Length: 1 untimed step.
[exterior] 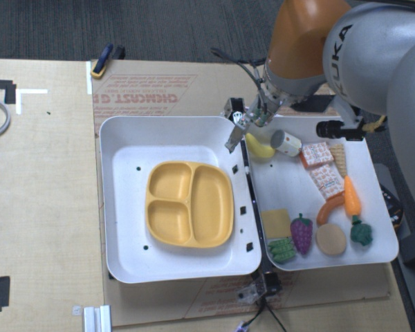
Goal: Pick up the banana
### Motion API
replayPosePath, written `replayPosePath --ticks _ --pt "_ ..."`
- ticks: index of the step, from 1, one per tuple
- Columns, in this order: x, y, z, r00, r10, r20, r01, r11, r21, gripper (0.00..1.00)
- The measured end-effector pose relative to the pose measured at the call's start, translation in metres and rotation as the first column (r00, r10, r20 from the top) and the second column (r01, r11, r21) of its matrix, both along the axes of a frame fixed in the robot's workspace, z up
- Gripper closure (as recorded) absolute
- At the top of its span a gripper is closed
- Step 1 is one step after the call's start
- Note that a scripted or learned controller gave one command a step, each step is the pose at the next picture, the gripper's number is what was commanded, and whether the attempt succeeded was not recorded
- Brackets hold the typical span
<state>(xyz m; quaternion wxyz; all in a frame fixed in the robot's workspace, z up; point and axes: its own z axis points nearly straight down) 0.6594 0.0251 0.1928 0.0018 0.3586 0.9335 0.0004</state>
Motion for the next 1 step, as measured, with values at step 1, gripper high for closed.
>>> replayPosePath --ticks 1 --pt "-0.0142 0.0159 -0.0001 0.974 0.229 -0.002 -0.229 0.974 0.000 0.00"
